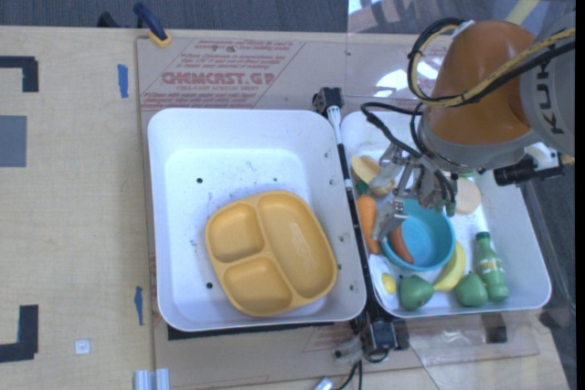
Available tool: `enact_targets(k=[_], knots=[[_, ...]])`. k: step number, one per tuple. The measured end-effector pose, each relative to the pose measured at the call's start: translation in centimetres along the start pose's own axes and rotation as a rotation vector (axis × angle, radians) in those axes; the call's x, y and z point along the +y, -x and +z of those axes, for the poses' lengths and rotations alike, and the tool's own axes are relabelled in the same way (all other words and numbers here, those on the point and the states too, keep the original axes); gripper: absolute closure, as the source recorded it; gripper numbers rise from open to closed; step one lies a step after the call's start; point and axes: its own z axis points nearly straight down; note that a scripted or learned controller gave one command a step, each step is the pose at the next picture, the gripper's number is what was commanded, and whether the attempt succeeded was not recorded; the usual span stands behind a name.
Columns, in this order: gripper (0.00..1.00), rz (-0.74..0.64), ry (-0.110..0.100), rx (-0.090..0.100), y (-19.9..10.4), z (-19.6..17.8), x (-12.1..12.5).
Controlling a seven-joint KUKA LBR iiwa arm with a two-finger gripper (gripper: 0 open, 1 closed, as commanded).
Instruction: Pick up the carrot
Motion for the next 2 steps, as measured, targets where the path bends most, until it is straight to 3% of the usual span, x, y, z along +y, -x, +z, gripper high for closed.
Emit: enact_targets(k=[2], knots=[[0.00, 0.120, 0.000, -0.006, 2.0, 0.0, 0.7]])
